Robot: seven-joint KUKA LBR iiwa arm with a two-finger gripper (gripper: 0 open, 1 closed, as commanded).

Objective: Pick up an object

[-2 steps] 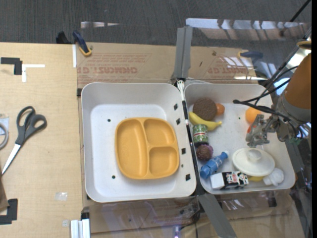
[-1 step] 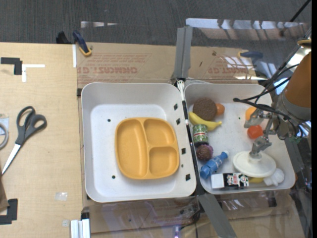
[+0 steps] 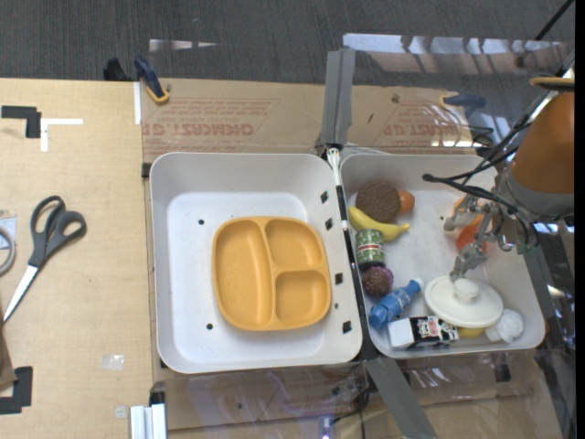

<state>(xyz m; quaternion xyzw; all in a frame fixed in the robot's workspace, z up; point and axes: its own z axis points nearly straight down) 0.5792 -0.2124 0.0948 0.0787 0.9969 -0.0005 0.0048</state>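
We're looking down into the right bin [image 3: 528, 286], and the gripper [image 3: 472, 256] hangs just above the white lid [image 3: 464, 302], a round white disc with a knob in its middle, near the bin's front edge. That lid looks the likeliest target to us. It reads as hard plastic: light, stiff, smooth and probably slippery on the flat, so the knob or the thin rim is where we'd want to pinch it. Whether the jaws are spread or closed, we cannot tell; the metal parts blur together, and nothing shows between them.

Left of the lid lies a blue bottle [image 3: 394, 304], with a dark round thing [image 3: 377, 280] and a green can [image 3: 369, 245] behind that. Further back from the lid sit a banana [image 3: 377, 226] and a brown ball [image 3: 377, 200]. A black-and-white box [image 3: 421, 332] lies just in front of the lid, touching or nearly so.

The arm [image 3: 547, 149] comes in from behind and to the right of the lid, orange band high, wrist pitched down and tilted toward the lid.
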